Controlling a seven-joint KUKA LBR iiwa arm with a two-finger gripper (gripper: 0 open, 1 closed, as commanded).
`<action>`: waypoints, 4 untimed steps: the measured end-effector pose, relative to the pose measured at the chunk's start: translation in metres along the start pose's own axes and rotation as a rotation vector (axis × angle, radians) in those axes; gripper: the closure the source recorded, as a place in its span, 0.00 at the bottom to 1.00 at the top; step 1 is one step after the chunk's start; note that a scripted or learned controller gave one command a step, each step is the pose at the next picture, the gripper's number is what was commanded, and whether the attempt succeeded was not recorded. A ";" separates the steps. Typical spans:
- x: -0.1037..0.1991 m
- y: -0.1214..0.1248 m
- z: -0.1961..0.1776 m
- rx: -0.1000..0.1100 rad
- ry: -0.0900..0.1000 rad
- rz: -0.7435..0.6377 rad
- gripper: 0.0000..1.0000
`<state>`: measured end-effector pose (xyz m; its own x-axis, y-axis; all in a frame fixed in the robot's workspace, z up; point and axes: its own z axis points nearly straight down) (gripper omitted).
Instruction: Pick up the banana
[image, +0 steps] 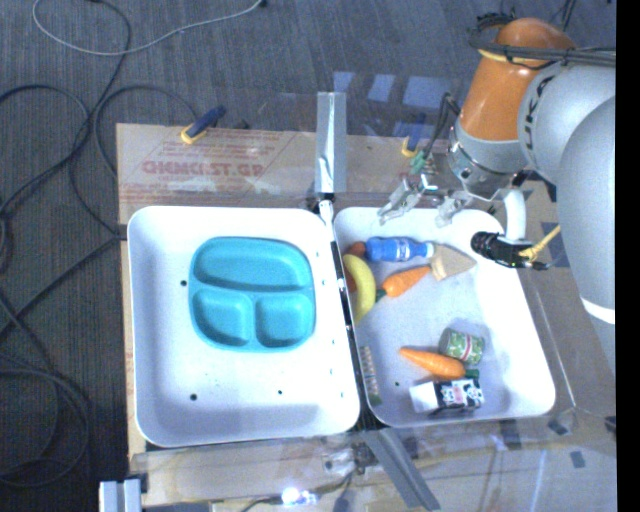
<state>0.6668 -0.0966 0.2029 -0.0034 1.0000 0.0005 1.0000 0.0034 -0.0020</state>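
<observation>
Two bins on bench. Left bin (160, 330): blue divided tray (252, 292) mid-floor, not our concern. Right bin (520, 340): banana (360, 283) lies along left wall nr far corner, blue bottle (398, 249) just beyond its far end, carrot (405, 282) close on its right. Gripper (424, 201) hovers over far rim, fingers spread, holding nothing. We judge approach stage: come down w/ fingers astride banana's width, clear of wall, bottle & carrot.

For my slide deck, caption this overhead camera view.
Open claw hovers over the right bin's far edge; banana lies by the left wall.
</observation>
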 end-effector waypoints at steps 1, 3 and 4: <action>-0.014 -0.073 0.114 -0.011 -0.007 -0.014 0.00; -0.028 -0.076 0.114 -0.009 -0.004 -0.266 0.00; -0.013 -0.141 0.113 -0.015 -0.008 -0.545 0.00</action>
<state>0.5254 -0.1100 0.0897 -0.5211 0.8534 -0.0104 0.8534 0.5212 0.0103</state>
